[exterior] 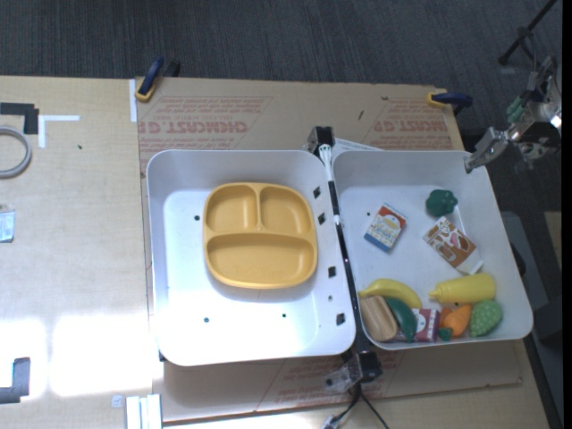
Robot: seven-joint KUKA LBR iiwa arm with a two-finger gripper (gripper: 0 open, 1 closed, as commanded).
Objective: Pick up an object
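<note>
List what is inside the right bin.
The right bin holds a small carton, a dark green toy, a snack packet, a banana, a yellow bottle and piled toy food at its near edge. Whatever lies beneath that pile is covered.

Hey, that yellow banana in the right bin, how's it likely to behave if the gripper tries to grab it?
The banana looks like smooth plastic, so it may slip between the fingers. Its curved, rounded shape could make it rock or spin when nudged. It lies against the other toys, so a grab may shove those too.
</note>
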